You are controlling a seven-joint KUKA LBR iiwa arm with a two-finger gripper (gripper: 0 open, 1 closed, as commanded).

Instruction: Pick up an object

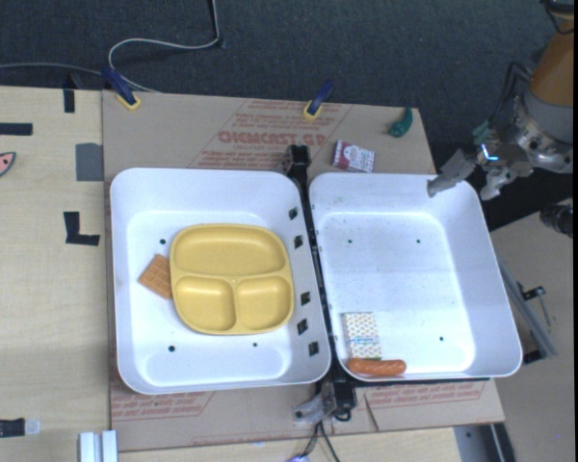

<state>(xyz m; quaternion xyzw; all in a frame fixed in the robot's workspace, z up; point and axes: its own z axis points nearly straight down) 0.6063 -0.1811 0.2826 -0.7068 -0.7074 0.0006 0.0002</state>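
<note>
My gripper (pixel 461 187) hangs over the far right corner of the right bin (pixel 462 258), below the orange-banded wrist. Its two grey fingers (pixel 447 178) stand apart, open, with nothing between them. At the near edge of that bin lie a small white patterned packet (pixel 362 334) and an orange-red sausage (pixel 377 366), well away from the gripper. The left bin (pixel 135 210) holds a yellow divided plate (pixel 233 277) with a tan cracker (pixel 155 276) tucked at its left side.
A small red and white packet (pixel 353 156) and a green object (pixel 401 121) lie on the cardboard behind the bins. Two yellow-blue clamps (pixel 123 89) (pixel 318 102) hold the cardboard's far edge. A black hinge strip (pixel 306 258) runs between the bins.
</note>
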